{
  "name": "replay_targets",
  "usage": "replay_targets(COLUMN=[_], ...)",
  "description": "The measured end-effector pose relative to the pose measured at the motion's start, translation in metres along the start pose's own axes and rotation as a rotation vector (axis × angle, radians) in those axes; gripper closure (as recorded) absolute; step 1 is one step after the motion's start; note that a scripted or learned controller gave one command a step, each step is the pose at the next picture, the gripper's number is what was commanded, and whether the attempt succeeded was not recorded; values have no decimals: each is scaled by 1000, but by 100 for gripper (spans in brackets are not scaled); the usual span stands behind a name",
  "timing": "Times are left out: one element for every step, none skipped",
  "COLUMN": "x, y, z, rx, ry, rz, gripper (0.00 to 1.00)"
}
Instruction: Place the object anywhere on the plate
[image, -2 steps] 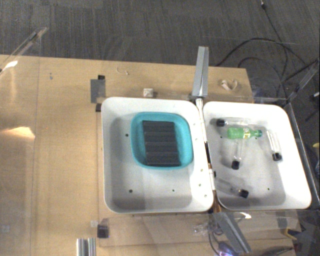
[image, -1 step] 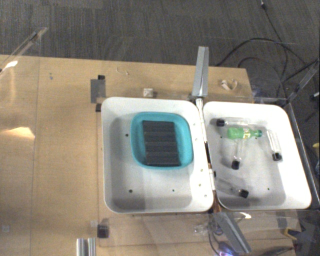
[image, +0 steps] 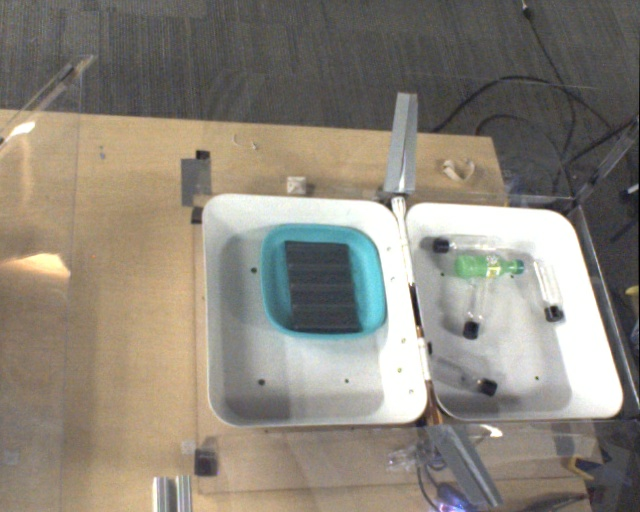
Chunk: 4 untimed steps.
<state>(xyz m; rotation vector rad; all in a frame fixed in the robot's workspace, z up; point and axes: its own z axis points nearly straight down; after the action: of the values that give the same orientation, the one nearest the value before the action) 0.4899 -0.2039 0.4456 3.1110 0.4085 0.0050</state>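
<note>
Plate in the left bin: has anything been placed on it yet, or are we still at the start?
Still at the start, it seems. Done: nothing; the teal plate in the left bin carries only its dark ribbed centre. In hand: nothing visibly under way. Left: pick an item from the right bin, such as the green object among the clear tubes, and place it.

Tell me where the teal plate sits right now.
The teal plate lies in the left white bin, toward its upper middle, with a dark ridged block on it. The clear tubes lie apart in the right bin.
</note>
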Motion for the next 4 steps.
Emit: replay_targets(x=[-3,-3,-2,4], y=[0,0,1,-24], z=[184,183,23,161], rx=[5,4,1,4], ry=[-2,-1,1,-3], rz=[-68,-68,32,56], gripper=[100,0,0,0])
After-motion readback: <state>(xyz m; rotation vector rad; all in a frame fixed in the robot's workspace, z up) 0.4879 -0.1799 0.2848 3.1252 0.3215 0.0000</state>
